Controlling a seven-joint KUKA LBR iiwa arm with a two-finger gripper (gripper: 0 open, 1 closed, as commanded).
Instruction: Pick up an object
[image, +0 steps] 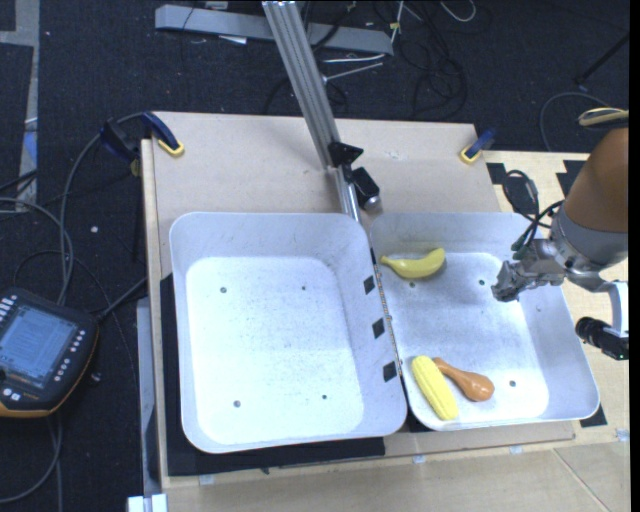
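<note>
banana (415, 264) — long axis left-right, ends curling up; pincer (503, 287) to its right

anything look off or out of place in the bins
Nothing stands out. The yellow plastic banana lies near the right white bin's far left corner; the yellow corn cob and orange drumstick-shaped toy rest side by side near its front edge. The tool hovers beside them.
</note>
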